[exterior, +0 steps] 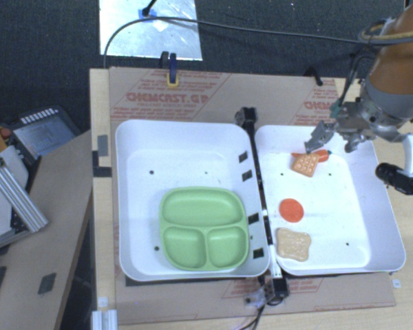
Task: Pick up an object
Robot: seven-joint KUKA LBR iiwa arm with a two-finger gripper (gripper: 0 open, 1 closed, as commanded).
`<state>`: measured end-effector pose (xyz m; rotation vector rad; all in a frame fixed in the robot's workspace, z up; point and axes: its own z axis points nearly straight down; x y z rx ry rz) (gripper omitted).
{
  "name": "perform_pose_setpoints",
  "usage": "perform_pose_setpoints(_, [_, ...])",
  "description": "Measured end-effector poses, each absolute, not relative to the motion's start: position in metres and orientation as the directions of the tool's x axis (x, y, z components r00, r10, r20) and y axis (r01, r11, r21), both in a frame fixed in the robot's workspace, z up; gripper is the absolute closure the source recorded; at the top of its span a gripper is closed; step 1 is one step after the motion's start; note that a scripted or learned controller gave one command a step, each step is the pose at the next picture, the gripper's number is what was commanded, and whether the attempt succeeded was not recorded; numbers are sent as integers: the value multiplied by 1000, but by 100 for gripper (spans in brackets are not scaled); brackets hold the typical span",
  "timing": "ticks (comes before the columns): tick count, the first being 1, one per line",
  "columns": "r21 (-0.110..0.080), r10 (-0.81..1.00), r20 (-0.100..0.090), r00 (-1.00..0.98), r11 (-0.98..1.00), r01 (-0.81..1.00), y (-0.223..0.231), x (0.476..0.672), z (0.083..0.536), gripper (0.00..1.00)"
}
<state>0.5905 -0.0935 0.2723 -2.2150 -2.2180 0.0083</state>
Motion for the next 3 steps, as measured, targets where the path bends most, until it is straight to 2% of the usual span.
perform_pose_setpoints(1, [1, 1000, 0, -3, 3, 1000, -93, 592, 278, 0])
perform_pose_setpoints(3, [-3, 1000, 1, -1, 1, 1000, -87, 578, 167, 0])
